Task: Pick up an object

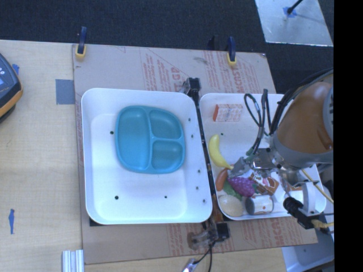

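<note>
My gripper [255, 166] sits low over the right white bin [238, 101]; I cannot tell its opening. The purple plastic grape cluster [243, 185] lies just beside it, packed against a yellow toy banana [217, 152]; crowding risks a glancing, failed grab.
</note>
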Controlling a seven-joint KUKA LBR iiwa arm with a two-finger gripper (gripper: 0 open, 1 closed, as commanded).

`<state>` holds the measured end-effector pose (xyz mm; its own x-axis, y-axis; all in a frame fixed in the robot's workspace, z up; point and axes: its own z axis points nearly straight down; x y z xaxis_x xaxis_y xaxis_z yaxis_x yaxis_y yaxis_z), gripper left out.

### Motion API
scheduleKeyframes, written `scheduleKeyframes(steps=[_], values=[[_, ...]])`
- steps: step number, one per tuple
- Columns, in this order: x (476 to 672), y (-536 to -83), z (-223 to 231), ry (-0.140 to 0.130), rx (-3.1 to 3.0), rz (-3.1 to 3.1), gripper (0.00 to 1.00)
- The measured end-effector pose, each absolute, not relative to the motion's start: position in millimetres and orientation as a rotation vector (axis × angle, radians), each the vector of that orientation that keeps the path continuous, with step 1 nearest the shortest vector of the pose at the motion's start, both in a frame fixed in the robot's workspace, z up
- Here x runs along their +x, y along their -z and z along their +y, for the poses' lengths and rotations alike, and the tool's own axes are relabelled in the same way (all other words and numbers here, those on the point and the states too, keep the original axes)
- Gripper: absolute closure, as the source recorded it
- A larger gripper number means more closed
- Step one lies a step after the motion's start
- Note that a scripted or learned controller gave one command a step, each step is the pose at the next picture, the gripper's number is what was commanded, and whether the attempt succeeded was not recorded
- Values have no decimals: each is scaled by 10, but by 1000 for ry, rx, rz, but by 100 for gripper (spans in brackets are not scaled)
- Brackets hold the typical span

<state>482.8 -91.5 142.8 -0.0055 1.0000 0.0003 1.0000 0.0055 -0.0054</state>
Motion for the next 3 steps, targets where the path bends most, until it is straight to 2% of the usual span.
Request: scheduleKeyframes(steps=[1, 2, 3], values=[[4991, -1583, -1783, -3, -2219, -2223, 0], [4784, -1192, -1135, 2, -2224, -2233, 0], [5320, -1331, -1793, -2, -2219, -2223, 0]])
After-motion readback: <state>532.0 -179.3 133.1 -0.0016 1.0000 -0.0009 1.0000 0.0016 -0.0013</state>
